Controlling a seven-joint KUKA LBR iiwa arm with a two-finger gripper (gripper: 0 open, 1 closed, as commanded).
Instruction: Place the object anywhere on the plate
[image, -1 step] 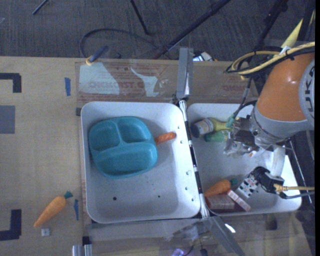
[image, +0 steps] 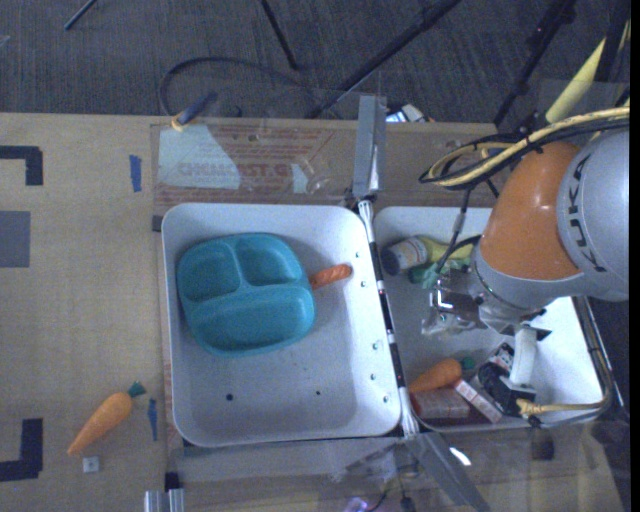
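My arm (image: 545, 235) nearest the lens; tool (image: 450, 310) state, can't tell. Carrot (image: 437, 376) in right bin (image: 590, 350): likely light, stiff, smooth; grip mid-body. Plate (image: 245, 290) left.

We look down on a pale wooden tabletop (image: 80, 330) marked with black tape corners (image: 22, 163) and short strips of blue tape (image: 135, 172). Beyond its far edge lies dark grey carpeted floor (image: 150, 40), crossed by thin black stand legs (image: 385, 45) and a looping black cable (image: 215, 72).
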